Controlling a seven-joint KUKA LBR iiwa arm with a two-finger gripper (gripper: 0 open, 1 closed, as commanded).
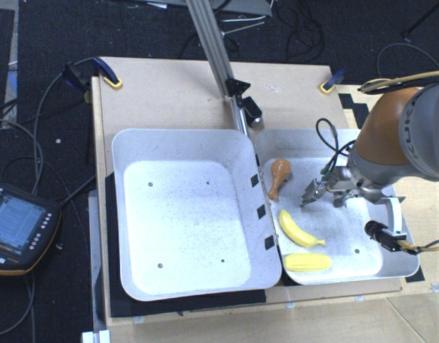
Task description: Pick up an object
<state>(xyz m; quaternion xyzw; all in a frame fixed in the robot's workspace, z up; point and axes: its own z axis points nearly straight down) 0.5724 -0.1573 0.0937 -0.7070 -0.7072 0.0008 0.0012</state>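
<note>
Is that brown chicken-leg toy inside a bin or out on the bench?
Inside: the drumstick lies flat on the right bin floor, near its left wall.

Two bins sit side by side on the bench [169, 84]: the left bin [134, 148] and the right bin [398, 266], their inner rims touching. In the right bin, a drumstick [279, 174] lies at the far left, close to the shared rim. Nearer, a banana [298, 231] lies slanted, and just nearer still a second banana [307, 262] lies by the near rim. The gripper [310, 194] hangs over the right bin, right of the drumstick and beyond the bananas, with the arm [398, 138] reaching in from the right. A pendant [16, 227] lies on the floor, well left of the bench.
</note>
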